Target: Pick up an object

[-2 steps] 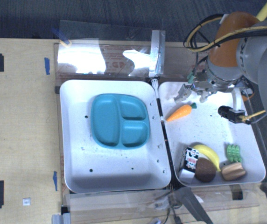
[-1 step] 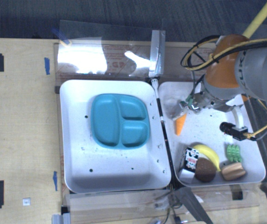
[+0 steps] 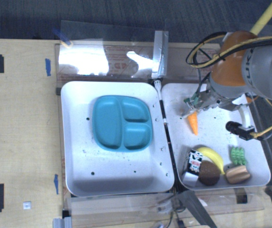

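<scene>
My gripper (image 3: pixel 193 103) hangs low over the upper left part of the right bin (image 3: pixel 255 148), under the grey arm and its orange band. Just below the gripper lies a small orange carrot (image 3: pixel 193 123), with its thick end up against the gripper's tip and its point toward the front. Along the bin's front edge lie a yellow banana (image 3: pixel 213 156), a brown round object (image 3: pixel 208 173), a black-and-white patterned carton (image 3: pixel 193 163), a tan bread roll (image 3: pixel 237 174) and a green toy (image 3: pixel 238 155).
The left bin (image 3: pixel 74 141) holds a blue divided plate (image 3: pixel 122 122). A black cable end (image 3: pixel 238 128) hangs from the arm over the right bin's right side. A clear plastic sheet and a metal bracket (image 3: pixel 160 53) stand behind the bins.
</scene>
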